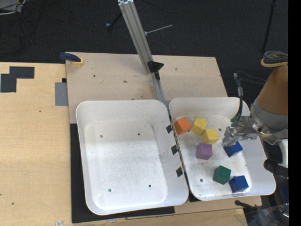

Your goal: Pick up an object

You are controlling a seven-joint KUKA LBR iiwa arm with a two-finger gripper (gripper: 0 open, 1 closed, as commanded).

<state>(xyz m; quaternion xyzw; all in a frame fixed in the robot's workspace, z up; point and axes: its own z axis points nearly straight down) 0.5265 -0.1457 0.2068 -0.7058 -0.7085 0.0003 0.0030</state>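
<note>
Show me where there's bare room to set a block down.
The left bin has bare floor wall to wall. In the right bin, there is a small patch near the front-left corner, left of the green block. It is crowded around the yellow blocks, purple block and gripper.

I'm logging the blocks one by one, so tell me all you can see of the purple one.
The purple block is a small matte cube with plain faces, resting flat on the floor of the right bin near its middle, turned slightly askew. The yellow block sits just above it, close to its top right corner; whether they touch is unclear. Nothing grips it.
</note>
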